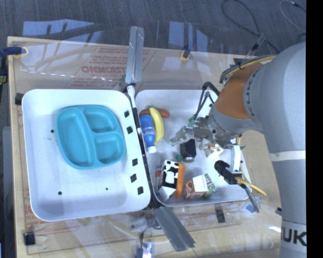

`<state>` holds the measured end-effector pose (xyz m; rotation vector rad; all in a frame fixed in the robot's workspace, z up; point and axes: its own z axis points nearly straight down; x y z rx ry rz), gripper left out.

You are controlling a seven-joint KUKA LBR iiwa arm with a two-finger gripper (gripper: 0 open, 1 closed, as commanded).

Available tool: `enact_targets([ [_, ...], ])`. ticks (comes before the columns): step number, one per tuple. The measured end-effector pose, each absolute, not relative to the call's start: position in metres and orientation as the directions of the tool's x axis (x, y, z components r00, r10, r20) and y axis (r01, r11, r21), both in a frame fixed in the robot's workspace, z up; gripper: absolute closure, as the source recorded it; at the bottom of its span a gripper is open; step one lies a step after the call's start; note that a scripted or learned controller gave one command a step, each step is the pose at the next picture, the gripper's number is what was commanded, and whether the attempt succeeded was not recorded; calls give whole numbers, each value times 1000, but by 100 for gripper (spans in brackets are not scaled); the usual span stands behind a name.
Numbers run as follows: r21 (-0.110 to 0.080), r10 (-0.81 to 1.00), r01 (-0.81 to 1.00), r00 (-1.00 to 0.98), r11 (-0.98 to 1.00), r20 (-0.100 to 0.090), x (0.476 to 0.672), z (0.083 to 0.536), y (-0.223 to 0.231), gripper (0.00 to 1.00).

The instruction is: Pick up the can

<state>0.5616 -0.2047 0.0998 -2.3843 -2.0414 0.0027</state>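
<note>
Over the right bin (226,98), gripper (189,144) hangs low above a small dark object (188,149); finger state cannot be told. Can (202,187) lies near the bin's front edge, beside carrot (180,179), apart from the gripper. Left bin (37,160) holds blue tray (91,136).

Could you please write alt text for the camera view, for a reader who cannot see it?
A grey robot arm with an orange band reaches from the right, its gripper low over the right bin, which holds a banana, a blue bottle and other small items. The left bin holds a blue divided tray.
</note>
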Motion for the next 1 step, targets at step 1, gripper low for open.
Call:
enact_targets([
  [1, -4, 979, 979, 206, -206, 0, 631, 90, -202, 0],
])
